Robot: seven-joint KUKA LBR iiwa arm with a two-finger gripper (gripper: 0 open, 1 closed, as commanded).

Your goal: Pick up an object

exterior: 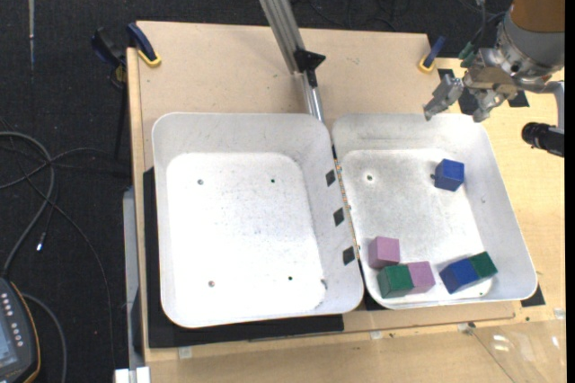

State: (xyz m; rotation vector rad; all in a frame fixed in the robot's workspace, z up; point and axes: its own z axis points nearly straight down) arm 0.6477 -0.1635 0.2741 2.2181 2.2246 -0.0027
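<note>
Blocks (448, 174) lie in the right bin (503, 219) while the gripper (460, 101) hovers above, jaws apart, holding nothing.

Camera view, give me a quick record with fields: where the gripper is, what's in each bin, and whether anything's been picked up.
gripper: above the right bin's far rim, fingers open, holding nothing
right bin: six blocks
lone block: blue block near the far right
near-edge group: pink block, green block, purple block, second blue block, dark green block
left bin: speckled white floor
</note>
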